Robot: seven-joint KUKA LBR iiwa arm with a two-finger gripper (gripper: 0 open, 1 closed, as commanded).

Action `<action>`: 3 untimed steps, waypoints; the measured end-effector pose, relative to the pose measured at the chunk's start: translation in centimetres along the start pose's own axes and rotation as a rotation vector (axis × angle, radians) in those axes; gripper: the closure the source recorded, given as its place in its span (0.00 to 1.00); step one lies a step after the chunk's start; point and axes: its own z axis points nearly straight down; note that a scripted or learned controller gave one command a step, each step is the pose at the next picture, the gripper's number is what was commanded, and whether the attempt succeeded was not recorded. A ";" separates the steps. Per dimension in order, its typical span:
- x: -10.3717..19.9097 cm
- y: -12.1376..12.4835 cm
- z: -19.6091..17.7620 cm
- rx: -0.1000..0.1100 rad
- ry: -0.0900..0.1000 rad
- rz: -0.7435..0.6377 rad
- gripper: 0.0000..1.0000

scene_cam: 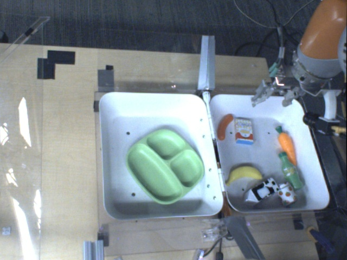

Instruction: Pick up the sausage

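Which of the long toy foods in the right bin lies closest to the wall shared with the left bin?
The sausage, reddish-orange, lies beside that wall. The carrot and green bottle lie along the bin's opposite side.

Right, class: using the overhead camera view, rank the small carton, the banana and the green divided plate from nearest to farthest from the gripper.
1. Small carton: upper middle of the right bin, just below and to the image-left of the gripper.
2. Banana: lower in the right bin, toward its near edge.
3. Green divided plate: in the left bin, across the divider.
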 end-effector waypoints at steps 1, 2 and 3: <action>1.8 3.7 15.6 0.002 0.001 0.273 0.00; 2.4 3.8 16.7 0.001 -0.001 0.286 0.00; 2.4 3.8 16.7 0.001 -0.002 0.270 0.00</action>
